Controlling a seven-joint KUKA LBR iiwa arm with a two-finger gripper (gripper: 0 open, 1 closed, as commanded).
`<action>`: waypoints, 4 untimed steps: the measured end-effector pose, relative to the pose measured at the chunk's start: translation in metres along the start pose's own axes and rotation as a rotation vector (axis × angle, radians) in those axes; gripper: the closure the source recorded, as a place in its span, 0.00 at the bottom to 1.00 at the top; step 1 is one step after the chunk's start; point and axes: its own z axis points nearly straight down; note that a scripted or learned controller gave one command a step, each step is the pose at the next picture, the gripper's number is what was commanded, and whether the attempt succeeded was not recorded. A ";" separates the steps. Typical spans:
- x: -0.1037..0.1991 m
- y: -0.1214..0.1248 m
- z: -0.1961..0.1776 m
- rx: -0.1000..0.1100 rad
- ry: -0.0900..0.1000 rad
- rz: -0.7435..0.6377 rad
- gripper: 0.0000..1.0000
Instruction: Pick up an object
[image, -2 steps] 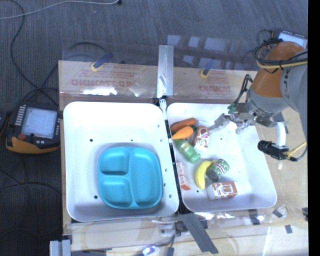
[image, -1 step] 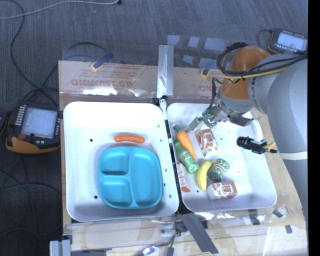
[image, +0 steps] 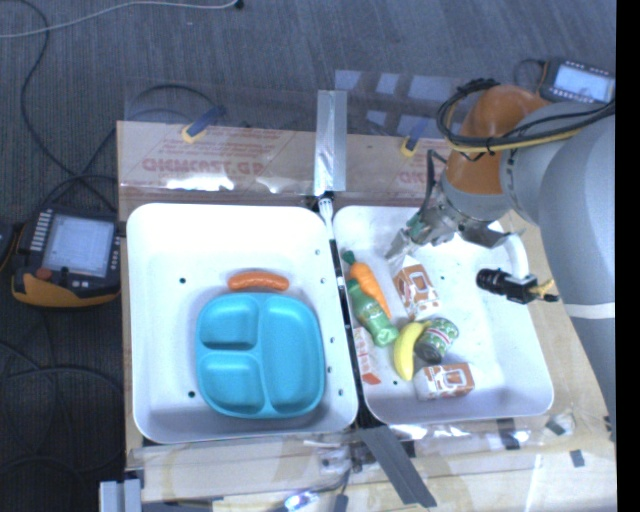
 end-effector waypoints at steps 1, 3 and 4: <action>0.000 0.000 0.000 0.000 0.000 0.000 0.00; -0.009 -0.044 0.000 -0.004 0.003 -0.148 1.00; -0.067 -0.041 -0.117 0.011 0.006 -0.093 1.00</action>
